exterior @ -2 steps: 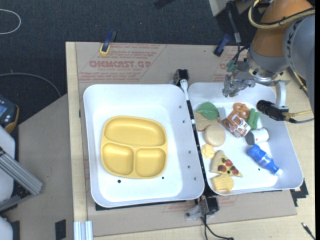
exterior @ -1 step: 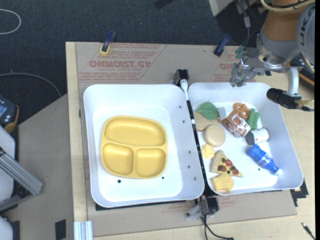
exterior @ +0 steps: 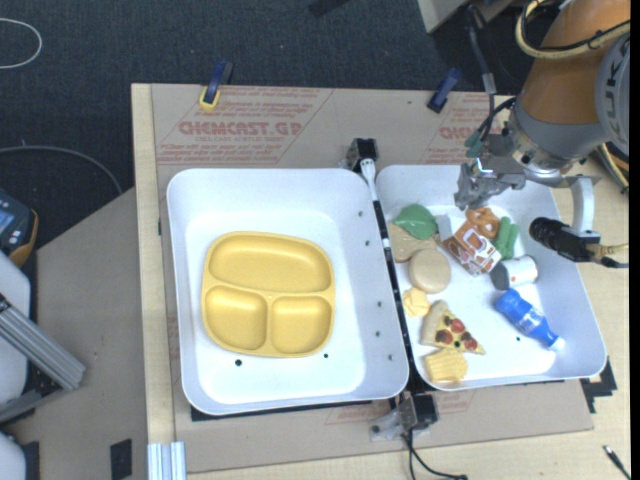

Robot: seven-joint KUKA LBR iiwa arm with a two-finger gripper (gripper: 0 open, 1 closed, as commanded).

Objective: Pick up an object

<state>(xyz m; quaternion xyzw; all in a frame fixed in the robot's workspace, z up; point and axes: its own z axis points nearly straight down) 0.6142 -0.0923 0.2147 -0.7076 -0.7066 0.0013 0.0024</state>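
Claw [exterior: 478, 190] state indeterminate above snack packet [exterior: 474, 245]; crowded neighbours, notably green toy [exterior: 417, 220], risk a deflected, failed grasp.

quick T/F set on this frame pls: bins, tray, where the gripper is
1. The yellow divided tray lies in the left bin. True.
2. The gripper hangs over the left bin. False: it is over the right bin, near its far edge.
3. The blue bottle stands upright. False: it lies on its side.
4. The pizza slice lies in the right bin. True.
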